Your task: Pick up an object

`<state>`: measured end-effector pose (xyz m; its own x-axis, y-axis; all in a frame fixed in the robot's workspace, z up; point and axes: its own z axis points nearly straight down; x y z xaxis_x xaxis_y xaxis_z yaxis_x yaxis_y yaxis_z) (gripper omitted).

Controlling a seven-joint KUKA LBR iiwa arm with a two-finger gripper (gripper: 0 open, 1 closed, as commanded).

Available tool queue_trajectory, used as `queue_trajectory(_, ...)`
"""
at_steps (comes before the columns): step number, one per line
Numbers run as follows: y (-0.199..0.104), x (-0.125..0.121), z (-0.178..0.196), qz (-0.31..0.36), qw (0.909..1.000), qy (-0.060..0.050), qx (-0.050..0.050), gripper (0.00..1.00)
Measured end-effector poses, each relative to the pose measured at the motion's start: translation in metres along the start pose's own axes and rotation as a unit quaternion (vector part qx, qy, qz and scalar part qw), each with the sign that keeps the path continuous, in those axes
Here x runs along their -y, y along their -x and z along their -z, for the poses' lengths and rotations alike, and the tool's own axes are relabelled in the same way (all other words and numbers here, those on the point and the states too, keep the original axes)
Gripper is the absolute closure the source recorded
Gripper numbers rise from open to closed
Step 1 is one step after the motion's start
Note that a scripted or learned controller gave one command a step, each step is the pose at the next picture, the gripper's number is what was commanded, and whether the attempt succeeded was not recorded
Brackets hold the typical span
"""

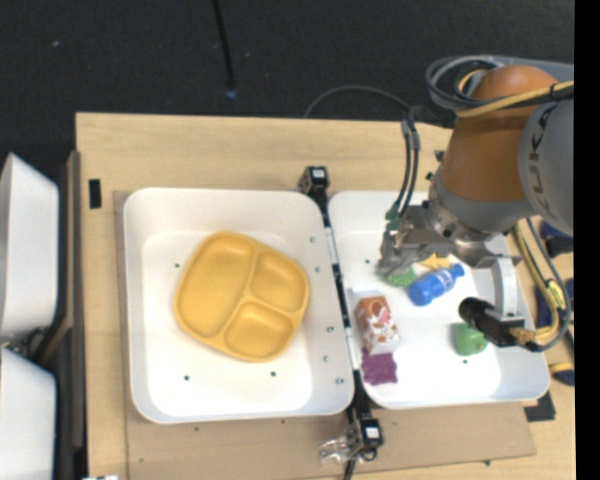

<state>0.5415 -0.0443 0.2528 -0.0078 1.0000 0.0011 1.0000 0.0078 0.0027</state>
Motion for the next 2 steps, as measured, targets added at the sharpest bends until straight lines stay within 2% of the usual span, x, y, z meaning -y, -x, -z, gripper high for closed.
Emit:
queue_trajectory(1,-0.053,-0.010,-0.013,0.000,1.0000,-0.001,0.000,1.00)
queue_trajectory(2,-0.115,-0.014,-0.007,0.001,1.0000,-0.001,-0.001,1.00)
